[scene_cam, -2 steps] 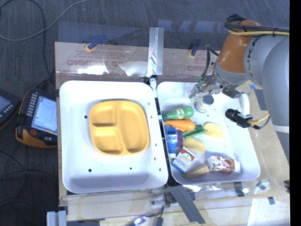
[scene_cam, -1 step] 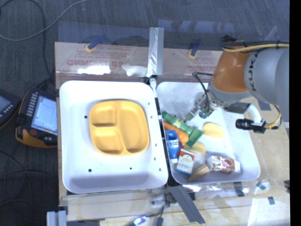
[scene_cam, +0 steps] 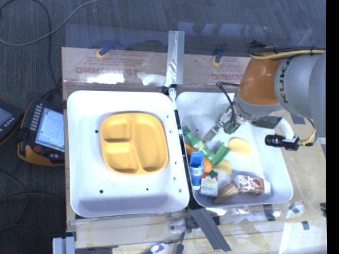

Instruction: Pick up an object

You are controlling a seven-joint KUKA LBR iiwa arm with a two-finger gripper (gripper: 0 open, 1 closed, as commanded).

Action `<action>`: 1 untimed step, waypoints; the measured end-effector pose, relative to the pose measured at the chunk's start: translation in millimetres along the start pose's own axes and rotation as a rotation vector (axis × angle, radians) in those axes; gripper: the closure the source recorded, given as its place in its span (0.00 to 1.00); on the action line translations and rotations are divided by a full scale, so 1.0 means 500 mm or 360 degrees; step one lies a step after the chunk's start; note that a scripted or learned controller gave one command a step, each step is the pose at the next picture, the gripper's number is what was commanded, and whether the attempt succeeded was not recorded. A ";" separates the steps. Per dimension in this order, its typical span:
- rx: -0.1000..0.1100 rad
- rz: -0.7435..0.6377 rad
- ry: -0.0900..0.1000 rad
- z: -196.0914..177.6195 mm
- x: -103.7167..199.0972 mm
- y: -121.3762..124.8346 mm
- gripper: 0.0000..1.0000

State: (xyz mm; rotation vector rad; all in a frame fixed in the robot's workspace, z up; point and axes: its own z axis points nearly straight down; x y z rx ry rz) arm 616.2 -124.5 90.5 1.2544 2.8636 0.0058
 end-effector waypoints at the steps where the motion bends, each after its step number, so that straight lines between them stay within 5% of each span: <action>1: 0.0017 0.0367 0.0022 -0.081 -0.020 0.052 0.00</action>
